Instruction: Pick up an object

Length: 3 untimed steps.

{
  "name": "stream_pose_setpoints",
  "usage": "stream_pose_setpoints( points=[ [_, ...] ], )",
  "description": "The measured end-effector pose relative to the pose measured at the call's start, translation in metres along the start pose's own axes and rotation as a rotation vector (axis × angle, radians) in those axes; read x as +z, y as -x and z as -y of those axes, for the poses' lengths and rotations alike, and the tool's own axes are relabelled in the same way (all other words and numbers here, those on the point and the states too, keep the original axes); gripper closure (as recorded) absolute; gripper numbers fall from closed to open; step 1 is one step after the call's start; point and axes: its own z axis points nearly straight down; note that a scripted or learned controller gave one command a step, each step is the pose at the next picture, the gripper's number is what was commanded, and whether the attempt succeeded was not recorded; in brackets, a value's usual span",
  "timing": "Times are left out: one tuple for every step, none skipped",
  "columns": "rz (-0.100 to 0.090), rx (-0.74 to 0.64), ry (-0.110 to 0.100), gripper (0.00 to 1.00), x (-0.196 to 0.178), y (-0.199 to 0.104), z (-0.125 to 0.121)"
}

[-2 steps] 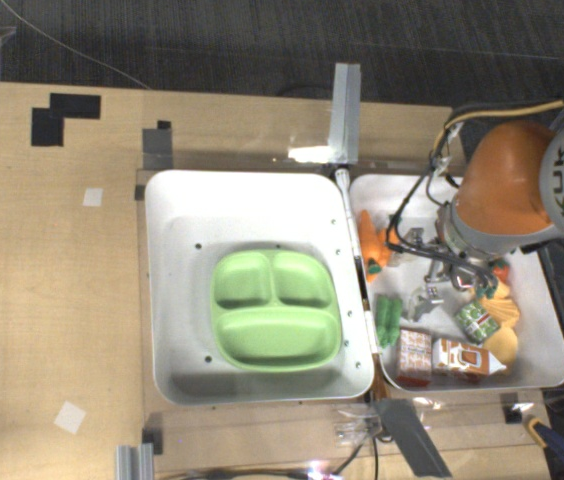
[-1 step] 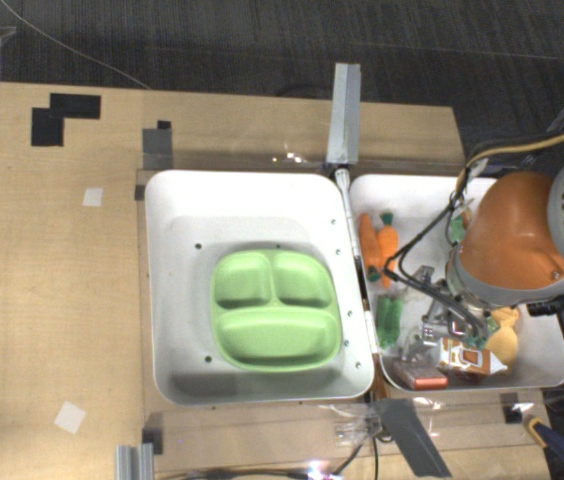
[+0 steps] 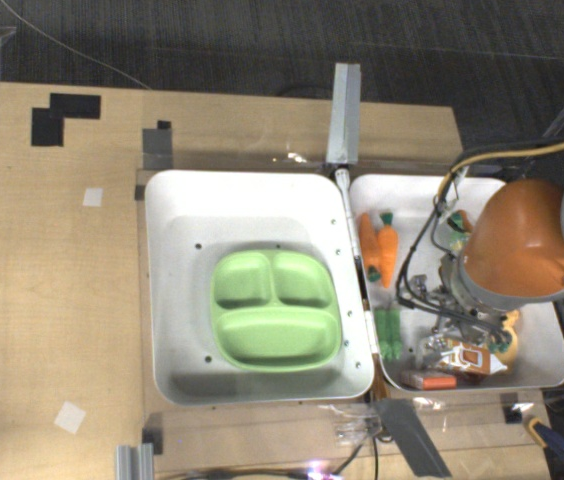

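The arm [image 3: 522, 238] hangs low over the right bin [image 3: 552, 363], its orange band covering much of the middle, and the gripper [image 3: 454, 340] sits beneath it among cables, just above a heap of small items at the bin's front. Whether it is released or clenched cannot be told from this view, and nothing can be seen held in it. No one object is named, so any of the pieces in the right bin would serve. Nearest the gripper is a small carton [image 3: 470, 360] with white and brown print, lying flat near the front wall, with a red-orange piece [image 3: 432, 379] just in front of it and a yellow piece [image 3: 507, 334] beside it, half hidden by the wrist. Against the left wall lie two toy carrots [image 3: 380, 250], side by side, and a green piece [image 3: 389, 333] below them. These all look like light toy foods: probably hard, smooth plastic that will not crush but may slide out of a loose pinch. The carton looks the softest and could dent; taking it across its short sides seems safest. The carrots taper, so a hold at the thick middle, across the width, should be steadier than one near the tip. They lie close to the wall, which leaves little room for a finger. The left bin [image 3: 177, 368] holds a green divided plate [image 3: 275, 308], broad, flat and awkward to pinch except at its rim.
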Motion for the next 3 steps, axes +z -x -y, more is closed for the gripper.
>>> stream_pose_setpoints(
  points=[
    [-0.005, -0.214, -0.001, 0.0, 0.0, 0.009, 0.0],
    [-0.013, -0.211, 0.002, 0.0, 0.001, 0.023, 0.0],
    [-0.01, -0.292, 0.004, 0.0, 0.005, 0.101, 0.011]
  ],
)
